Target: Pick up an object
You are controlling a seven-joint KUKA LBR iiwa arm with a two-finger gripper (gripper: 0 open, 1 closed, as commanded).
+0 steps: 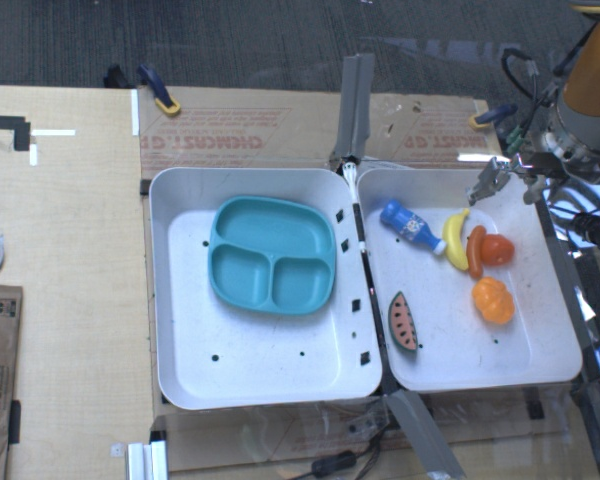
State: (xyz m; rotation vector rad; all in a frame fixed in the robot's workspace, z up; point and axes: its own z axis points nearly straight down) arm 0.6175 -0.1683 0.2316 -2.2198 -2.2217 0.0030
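The gripper (508,176) hangs over the far right rim of the right bin (550,363), fingers spread apart with nothing between them; the nearest pickings lie toward its seven o'clock, the banana (456,239) first, its long axis running twelve to six. Touching the banana's right side is the red-orange toy (488,251); the blue bottle (410,226) lies at its nine o'clock, slanted; the teal plate (273,256) rests well apart in the left bin (170,358).

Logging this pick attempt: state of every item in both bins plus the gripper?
teal divided plate: flat in left bin, upright, nothing on it
blue bottle: on its side, right bin
banana: lying beside the bottle's cap end
red toy: lying against the banana
orange fruit: resting apart, below the red toy
watermelon slice: lying flat near the divider
gripper: above the right bin's far edge, holding nothing
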